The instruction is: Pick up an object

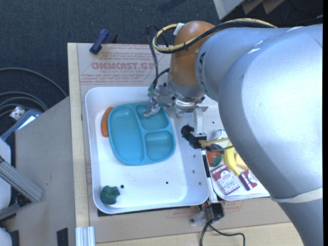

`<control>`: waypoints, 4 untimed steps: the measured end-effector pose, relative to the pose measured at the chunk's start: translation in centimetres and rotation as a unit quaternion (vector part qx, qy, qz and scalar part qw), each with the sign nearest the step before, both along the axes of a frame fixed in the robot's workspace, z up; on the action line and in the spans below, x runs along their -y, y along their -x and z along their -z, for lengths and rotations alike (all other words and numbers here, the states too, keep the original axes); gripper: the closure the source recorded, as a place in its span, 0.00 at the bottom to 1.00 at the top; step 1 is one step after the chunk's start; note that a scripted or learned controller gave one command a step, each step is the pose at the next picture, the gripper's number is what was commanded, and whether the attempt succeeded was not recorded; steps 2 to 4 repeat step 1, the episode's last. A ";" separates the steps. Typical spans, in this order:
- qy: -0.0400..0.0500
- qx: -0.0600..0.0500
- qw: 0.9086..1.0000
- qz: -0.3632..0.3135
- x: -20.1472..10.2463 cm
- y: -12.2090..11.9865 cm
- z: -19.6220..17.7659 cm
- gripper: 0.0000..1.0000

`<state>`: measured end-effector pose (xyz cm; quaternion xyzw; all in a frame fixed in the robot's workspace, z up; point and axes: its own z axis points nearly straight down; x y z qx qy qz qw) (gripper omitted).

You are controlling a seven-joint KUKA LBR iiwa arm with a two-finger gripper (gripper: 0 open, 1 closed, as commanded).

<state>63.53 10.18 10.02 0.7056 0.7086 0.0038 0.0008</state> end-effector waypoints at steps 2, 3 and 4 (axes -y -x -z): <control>0.002 0.000 1.000 0.000 0.2 0.0 -1.0 1.00; 0.002 0.000 1.000 0.000 0.2 0.0 -1.0 1.00; 0.002 0.000 1.000 0.000 0.2 0.0 -1.0 1.00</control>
